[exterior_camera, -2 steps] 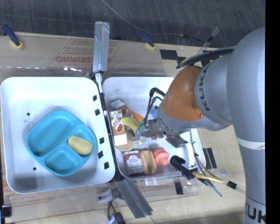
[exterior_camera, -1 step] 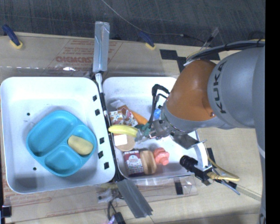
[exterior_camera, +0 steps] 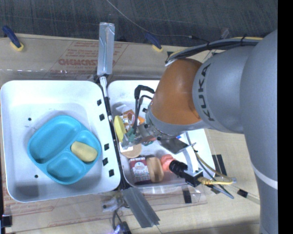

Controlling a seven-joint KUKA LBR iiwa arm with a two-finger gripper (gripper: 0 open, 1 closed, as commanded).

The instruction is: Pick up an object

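Gripper (exterior_camera: 132, 136) low in right bin (exterior_camera: 119, 88), just beside yellow banana-like piece (exterior_camera: 118, 127); spread or pinched, cannot tell. Red box (exterior_camera: 138, 169) and tan block (exterior_camera: 155, 168) side by side by that bin's lower wall. Yellowish lump (exterior_camera: 84, 151) on blue divided plate (exterior_camera: 51, 143), left bin (exterior_camera: 17, 99).

light's bright & even, from overhead. left bin (exterior_camera: 19, 101) white nearly blows out, w/ a soft grey shadow in its lower-left corner. my orange band (exterior_camera: 178, 94) shows a dull sheen, no hard glare. my arm (exterior_camera: 244, 82) sits close to cam, slightly soft. clutter in right bin (exterior_camera: 122, 89) looks grainy, low-res.
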